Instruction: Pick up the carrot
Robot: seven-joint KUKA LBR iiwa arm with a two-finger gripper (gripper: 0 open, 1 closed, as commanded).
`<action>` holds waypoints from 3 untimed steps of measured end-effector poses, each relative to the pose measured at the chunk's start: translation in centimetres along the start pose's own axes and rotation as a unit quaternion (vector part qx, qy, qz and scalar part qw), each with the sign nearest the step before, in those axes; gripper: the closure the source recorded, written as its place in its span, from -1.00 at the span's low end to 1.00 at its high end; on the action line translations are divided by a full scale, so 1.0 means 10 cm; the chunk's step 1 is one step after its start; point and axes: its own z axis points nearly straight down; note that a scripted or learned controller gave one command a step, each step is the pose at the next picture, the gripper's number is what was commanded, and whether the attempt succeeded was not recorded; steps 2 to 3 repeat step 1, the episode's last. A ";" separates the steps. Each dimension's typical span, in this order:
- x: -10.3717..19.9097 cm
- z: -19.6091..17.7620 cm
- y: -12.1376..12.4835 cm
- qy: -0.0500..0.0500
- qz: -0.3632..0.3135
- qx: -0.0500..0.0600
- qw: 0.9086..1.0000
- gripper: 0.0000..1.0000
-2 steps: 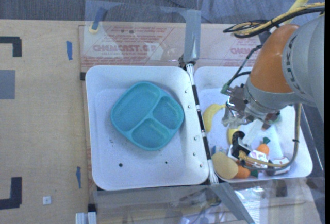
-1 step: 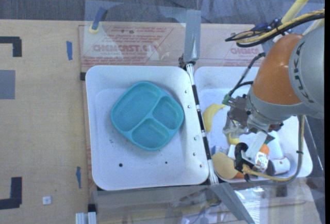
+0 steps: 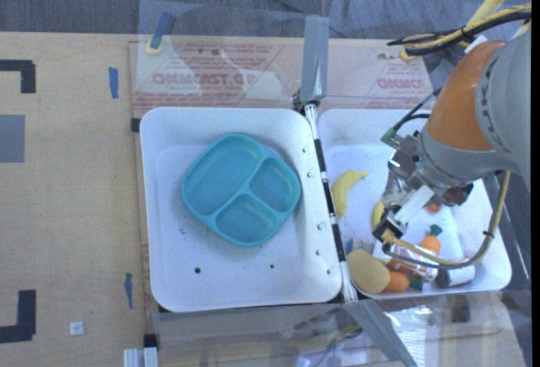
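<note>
- The carrot (image 3: 429,244) lies in the right bin (image 3: 498,272), near its front right part; I see an orange body with a small green top, partly hidden by the arm's wrist.
- Other orange pieces (image 3: 396,281) lie just beside it toward the front, so I am not fully sure where the carrot ends.
- A banana (image 3: 346,186) lies by the bin's left wall, and a tan round thing (image 3: 369,270) sits in the front left corner.
- The claw (image 3: 395,226) hangs low over these things, just left of the carrot; whether it is released or clenched I cannot tell.
- Risk, as I judge: the things are crowded, so the claw may close on a neighbour, or push the carrot aside.
- The arm (image 3: 472,116) comes from the right, with its orange band above the bin, and the wrist bends down and leftward.
- The left bin (image 3: 160,272) holds a blue plate (image 3: 240,188), well apart from the claw.
</note>
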 end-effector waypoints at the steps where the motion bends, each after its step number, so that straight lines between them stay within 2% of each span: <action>1: -0.13 -0.14 -0.29 0.000 -0.015 0.001 1.000 1.00; 3: -0.13 -0.14 -0.29 0.000 -0.015 0.001 1.000 1.00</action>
